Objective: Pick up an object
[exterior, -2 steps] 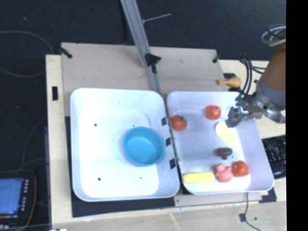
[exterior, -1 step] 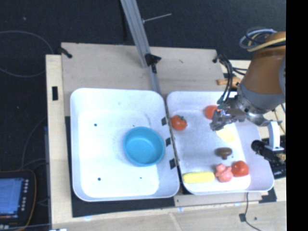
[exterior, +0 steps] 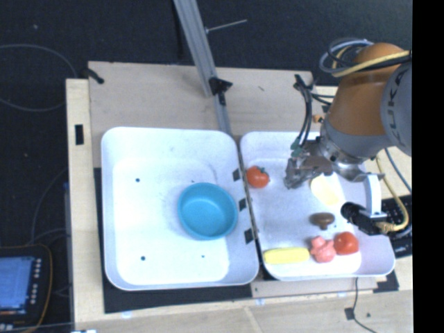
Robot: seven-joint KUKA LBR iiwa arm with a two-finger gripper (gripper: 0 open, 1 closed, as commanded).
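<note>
My gripper [exterior: 297, 176] hangs over the upper middle of the right bin [exterior: 277, 207], pointing down, with nothing seen between its fingers. A small red-orange tomato-like object [exterior: 257, 177] lies just left of it, near the bin's left wall. A pale yellow piece [exterior: 326, 189] rests to the gripper's right. Lower in the bin lie a brown object [exterior: 322, 220], a red object [exterior: 345, 243], a pink object [exterior: 321, 249] and a yellow bar [exterior: 286, 256].
The left bin [exterior: 139, 158] holds a blue bowl [exterior: 207, 210]. A grey metal pole [exterior: 201, 54] slants down from the top to the divide between the bins. Cables and a black fitting [exterior: 364, 217] sit at the right bin's right side.
</note>
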